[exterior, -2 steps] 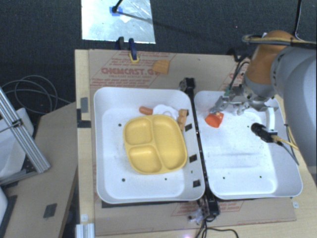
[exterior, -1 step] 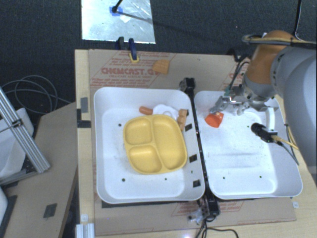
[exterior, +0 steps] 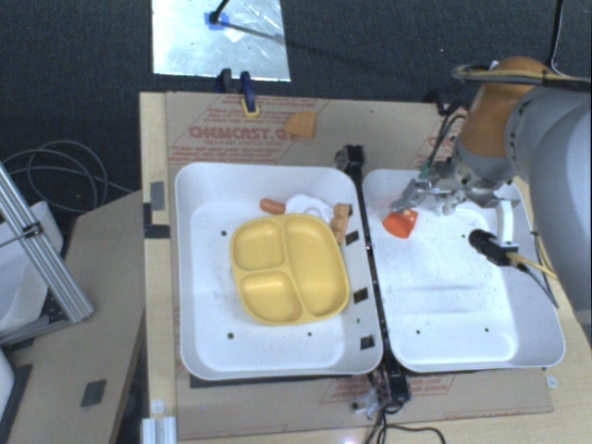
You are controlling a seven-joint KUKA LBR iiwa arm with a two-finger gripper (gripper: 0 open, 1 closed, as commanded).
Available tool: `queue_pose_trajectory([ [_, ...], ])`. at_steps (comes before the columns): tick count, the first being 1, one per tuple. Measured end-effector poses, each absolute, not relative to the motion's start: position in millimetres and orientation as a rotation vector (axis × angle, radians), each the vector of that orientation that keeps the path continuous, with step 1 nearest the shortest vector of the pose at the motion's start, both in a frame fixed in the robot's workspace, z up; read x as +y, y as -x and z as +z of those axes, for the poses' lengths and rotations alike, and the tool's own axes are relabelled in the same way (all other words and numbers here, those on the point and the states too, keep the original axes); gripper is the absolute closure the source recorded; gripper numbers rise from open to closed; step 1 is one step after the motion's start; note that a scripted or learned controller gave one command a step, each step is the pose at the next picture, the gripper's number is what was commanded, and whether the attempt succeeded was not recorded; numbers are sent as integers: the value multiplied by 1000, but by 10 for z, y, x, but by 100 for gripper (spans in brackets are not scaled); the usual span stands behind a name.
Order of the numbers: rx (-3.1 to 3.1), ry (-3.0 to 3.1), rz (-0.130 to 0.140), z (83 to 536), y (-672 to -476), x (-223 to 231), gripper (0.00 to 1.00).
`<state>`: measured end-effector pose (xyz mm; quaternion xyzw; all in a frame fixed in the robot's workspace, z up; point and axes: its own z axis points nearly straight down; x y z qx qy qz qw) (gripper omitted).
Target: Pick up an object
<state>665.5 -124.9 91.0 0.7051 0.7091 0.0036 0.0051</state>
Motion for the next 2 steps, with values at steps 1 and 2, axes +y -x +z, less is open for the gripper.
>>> queue_pose_trajectory([
  [1,2221,-2208,11,909,-6655,-1249,0],
  [2,2221,-2208,11,909,-6655,-1249,0],
])
